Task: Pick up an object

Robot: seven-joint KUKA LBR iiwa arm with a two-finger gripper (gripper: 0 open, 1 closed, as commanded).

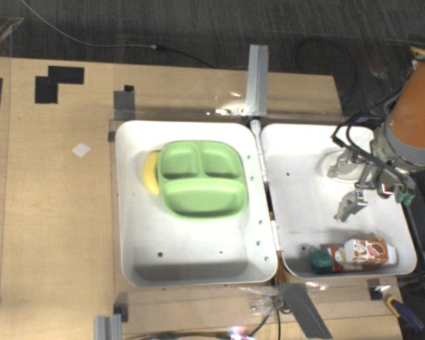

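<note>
Seemingly hovering above the right bin (pixel 290 190) with gripper (pixel 351 205) spread and empty, up-bin from the bottle (pixel 354 253); could close on nothing there.

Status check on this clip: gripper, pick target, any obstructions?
Gripper over right bin, nothing between fingers. Bottle lying at bin's near wall, untouched. Green tray over yellow item in left bin. Path to bottle clear.

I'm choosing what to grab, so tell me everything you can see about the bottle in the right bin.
The bottle lies on its side along the near wall of the right bin. It has a white body with a red-brown printed label and a dark green cap pointing left toward the bin's near-left corner. It looks like plastic, closed and undamaged. The gripper is above it, apart from it.
</note>
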